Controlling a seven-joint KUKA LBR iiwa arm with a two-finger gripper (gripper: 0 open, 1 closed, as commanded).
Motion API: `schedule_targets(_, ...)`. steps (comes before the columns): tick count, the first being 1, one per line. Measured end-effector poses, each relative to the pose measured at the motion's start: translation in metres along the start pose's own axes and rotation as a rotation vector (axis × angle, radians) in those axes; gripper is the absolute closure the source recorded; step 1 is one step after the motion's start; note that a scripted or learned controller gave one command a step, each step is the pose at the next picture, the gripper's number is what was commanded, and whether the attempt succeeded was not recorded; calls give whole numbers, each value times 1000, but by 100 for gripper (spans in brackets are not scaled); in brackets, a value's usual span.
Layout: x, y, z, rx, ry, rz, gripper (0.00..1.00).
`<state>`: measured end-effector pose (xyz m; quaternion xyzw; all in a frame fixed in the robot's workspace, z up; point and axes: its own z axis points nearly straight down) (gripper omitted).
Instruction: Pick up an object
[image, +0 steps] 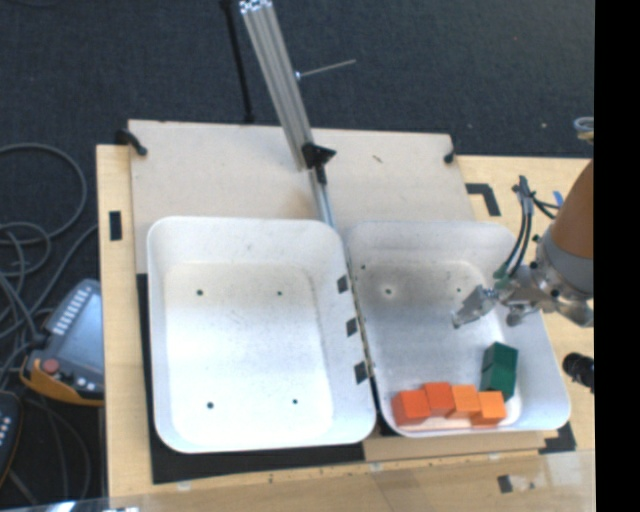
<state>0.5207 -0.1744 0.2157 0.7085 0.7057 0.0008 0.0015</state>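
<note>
You are early in the pick: nothing is lifted yet, as far as this view shows. The two-finger metal gripper (478, 308) hangs over the middle of the right shallow white plastic bin (420, 245), reaching in from three o'clock under the grey arm with its orange band (574, 225). Whether its fingers stand wide or narrow you cannot tell from here; nothing is visibly between them.

Your candidates lie toward five o'clock of the gripper, against the bin's near wall. The dark green rectangular block (499, 367) stands near the right corner, and the row of orange blocks (447, 403) sits just beside it at its seven o'clock, packed together. The left shallow white bin (160, 300) lies at nine o'clock.

What I judge remains: travel to a block, descend, close, lift.
</note>
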Motion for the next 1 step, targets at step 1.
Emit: schedule_targets(1, 4, -27, 44, 7, 1, -3, 0)
